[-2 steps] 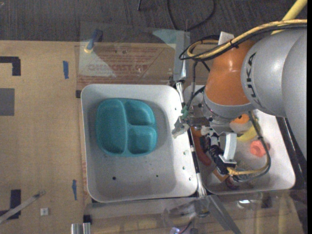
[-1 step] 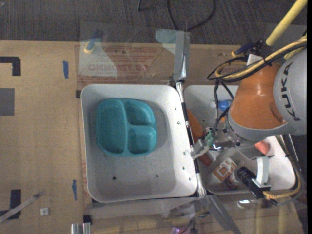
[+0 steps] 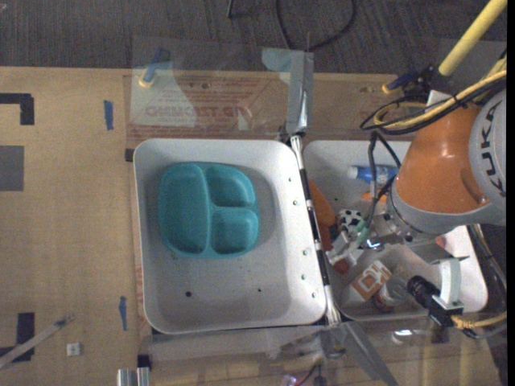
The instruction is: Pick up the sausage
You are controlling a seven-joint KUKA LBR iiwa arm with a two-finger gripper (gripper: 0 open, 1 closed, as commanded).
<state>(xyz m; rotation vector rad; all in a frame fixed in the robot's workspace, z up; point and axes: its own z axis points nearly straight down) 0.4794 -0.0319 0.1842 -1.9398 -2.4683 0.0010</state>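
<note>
Two bins are sitting on my table; the orange sausage (image 3: 319, 207) is lying along the right bin's (image 3: 338, 155) left wall, just left of the jaws (image 3: 354, 244), whose opening I cannot tell.

Sausage in the right bin

The sausage (image 3: 319, 207) is a slim orange-red piece lying lengthwise along the right bin's (image 3: 338, 155) left wall, its lower end hidden by clutter.
</note>
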